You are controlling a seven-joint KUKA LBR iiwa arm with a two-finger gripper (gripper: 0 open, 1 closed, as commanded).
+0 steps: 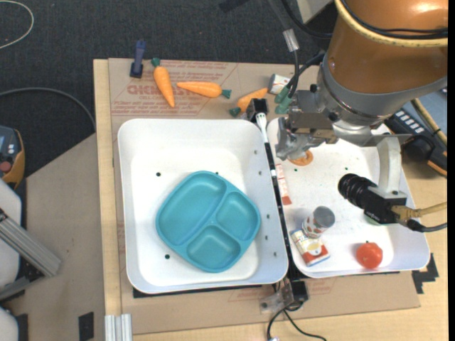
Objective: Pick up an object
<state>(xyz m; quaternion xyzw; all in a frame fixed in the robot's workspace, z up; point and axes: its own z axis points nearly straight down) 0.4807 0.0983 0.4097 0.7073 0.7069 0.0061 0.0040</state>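
Teal divided plate (pixel 207 221) in left bin (pixel 135 190); tomato (pixel 369 255), small bottle (pixel 316 223) in right bin (pixel 398 258); gripper (pixel 293 144) state unclear

Three carrots (pixel 164 84), two bins (pixel 135 190), one plate (pixel 207 221)

- Red tomato (pixel 369 255) lies in right bin's near corner
- Small bottle (pixel 316 225), grey cap, stands just beside a carton (pixel 310 246)
- Orange disc (pixel 302 158) partly under gripper
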